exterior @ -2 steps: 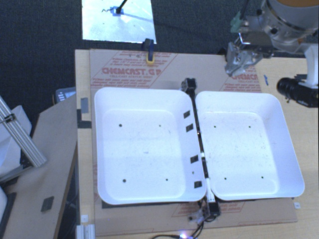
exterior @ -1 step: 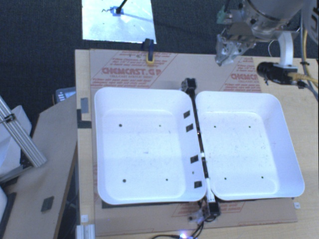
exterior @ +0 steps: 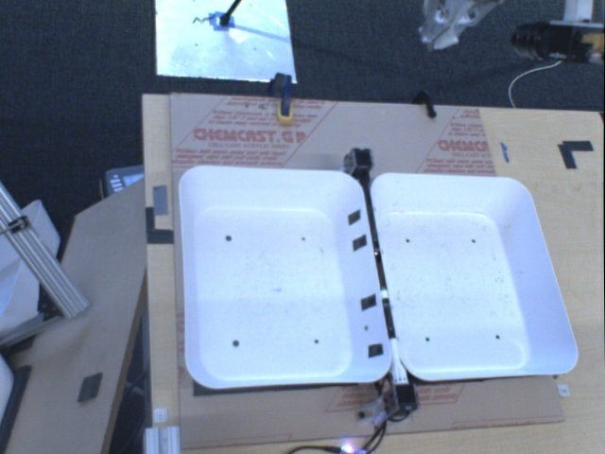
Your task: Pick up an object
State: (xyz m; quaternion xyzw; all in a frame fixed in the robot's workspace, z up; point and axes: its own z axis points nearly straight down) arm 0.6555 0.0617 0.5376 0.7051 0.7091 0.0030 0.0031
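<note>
Object for the pick: where it lies I cannot tell from this slanted look down on the bench. Over to the containers now. The left bin [exterior: 274, 253] and the right bin [exterior: 454, 253] sit side by side, rims touching along the middle. Both are shallow, smooth white trays with rounded corners and gently sloping walls, and each floor shows a few small dark dots near its corners plus faint speckling. A row of small dark tabs [exterior: 364, 272] runs down the seam where the two rims meet.

Up at the top right the gripper [exterior: 452, 15] hangs over the floor, well apart from both bins. It's a pale, blurred shape, and whether it is open or closed on anything I cannot tell.

Under the bins is a flat tan board [exterior: 248, 132] with red lettering, lying on the light wooden bench [exterior: 579, 206]. A yellow and blue clamp [exterior: 283, 102] sits at the board's far edge. Beyond the bench is dark carpet [exterior: 76, 64], with a shiny metal sheet [exterior: 222, 50] lying flat on it. A ribbed aluminium bar [exterior: 38, 258] leans in at the left edge, and a white cable [exterior: 526, 76] loops near the top right.
</note>
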